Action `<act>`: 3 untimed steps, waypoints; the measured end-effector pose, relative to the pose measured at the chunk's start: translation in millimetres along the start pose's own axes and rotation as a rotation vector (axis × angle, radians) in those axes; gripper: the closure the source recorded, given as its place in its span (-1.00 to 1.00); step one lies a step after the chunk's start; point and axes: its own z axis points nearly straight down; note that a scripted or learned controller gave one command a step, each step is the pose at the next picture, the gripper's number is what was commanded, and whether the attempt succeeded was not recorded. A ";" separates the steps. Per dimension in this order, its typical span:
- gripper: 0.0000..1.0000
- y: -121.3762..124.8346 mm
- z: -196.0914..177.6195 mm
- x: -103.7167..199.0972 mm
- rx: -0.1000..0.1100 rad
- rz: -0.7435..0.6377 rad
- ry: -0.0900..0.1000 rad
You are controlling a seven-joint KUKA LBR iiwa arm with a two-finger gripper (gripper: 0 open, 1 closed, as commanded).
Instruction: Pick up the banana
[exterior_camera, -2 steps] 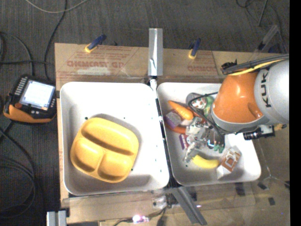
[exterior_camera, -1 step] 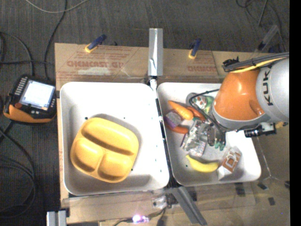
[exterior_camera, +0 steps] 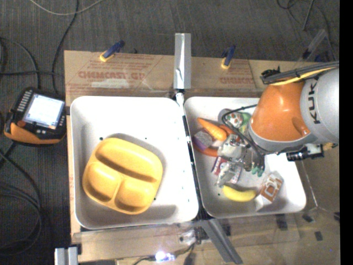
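Note:
The banana (exterior_camera: 239, 193) is yellow and lies flat near the front of the right bin (exterior_camera: 292, 200), curved side down. My gripper (exterior_camera: 231, 164) hangs over the middle of that bin, just behind and above the banana, below the arm's orange band. Nothing yellow sits between its parts. The wrist and cables cover the gripper's tips.
An orange carrot (exterior_camera: 212, 129) and a purple item (exterior_camera: 202, 141) lie at the right bin's back left. A small brown and white carton (exterior_camera: 269, 187) rests right of the banana. A yellow divided tray (exterior_camera: 123, 173) lies in the left bin (exterior_camera: 83, 115). A teach pendant (exterior_camera: 36, 116) sits far left.

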 end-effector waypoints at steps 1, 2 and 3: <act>-1.00 10.0 -71.9 48.6 0.010 -0.089 0.033; -1.00 -8.9 9.7 39.7 0.007 -0.086 0.011; 1.00 -7.3 -0.4 36.8 0.005 -0.086 0.004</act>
